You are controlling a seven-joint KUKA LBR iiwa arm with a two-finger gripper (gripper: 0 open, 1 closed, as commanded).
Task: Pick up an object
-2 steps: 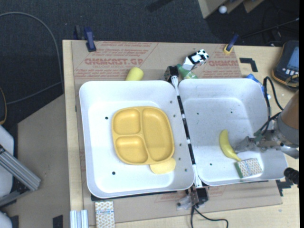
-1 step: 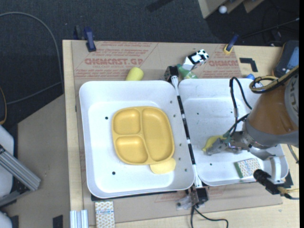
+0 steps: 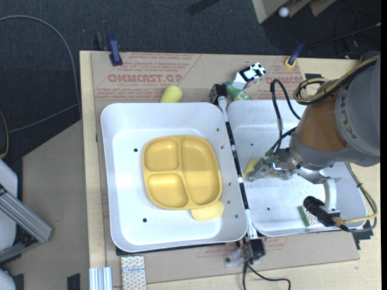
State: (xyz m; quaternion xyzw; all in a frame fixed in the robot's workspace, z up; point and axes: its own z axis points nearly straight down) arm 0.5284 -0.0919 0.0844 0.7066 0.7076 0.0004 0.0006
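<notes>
A yellow divided plate [image 3: 180, 171] lies in the middle of the left bin [image 3: 121, 125]. A flat pale yellow piece [image 3: 207, 212] pokes out from under its near right edge. My gripper [image 3: 253, 170] is low in the right bin [image 3: 260, 116], at its left wall, beside the divider between the bins. A small yellow-green bit [image 3: 267, 160] shows right at the gripper; I cannot tell whether it is a loose thing or whether it is gripped. The grey arm with its orange band [image 3: 320, 128] covers the right half of that bin.
On the bench behind the bins lie a yellow thing [image 3: 171, 93], a green item [image 3: 238, 87] and a black-and-white object [image 3: 251, 73]. Blue clamps [image 3: 113, 50] [image 3: 294, 54] hold the far edge of the board. A black cable [image 3: 277, 104] loops over the right bin.
</notes>
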